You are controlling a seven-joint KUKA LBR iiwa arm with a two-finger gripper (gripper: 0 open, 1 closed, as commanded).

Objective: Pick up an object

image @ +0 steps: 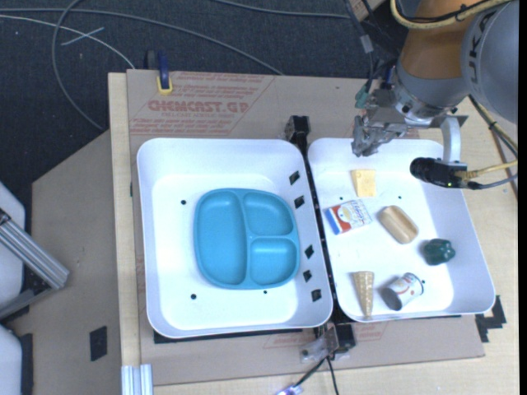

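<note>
The gripper (368, 144) hangs over the far edge of the right bin (473, 257), near its far left corner, with nothing between its fingers. They appear close together and pointed down, but whether they are parted or pressed together I cannot tell at this size. Since the task names no particular object, my guess is that the arm is poised high so it can drop on whichever piece the program picks.

The loose things all lie in the right bin, well spread, so each can probably be reached without nudging a neighbour. Closest to the gripper is a small yellow block (363, 182), flat and squarish, lying just in from the far edge; it seems the likeliest target. Nearer the middle lies a red, white and blue packet (348, 216), flat against the left wall. Beside it, apart, rests a tan cylinder (397, 224) on its side, tilted. A dark green lump (438, 251) sits toward the right edge. Along the near edge lie a cone (364, 290), tip pointing near, and a small can (403, 290) on its side.

The left bin (156, 245) carries a blue divided tray (245, 237), resting centrally.
</note>
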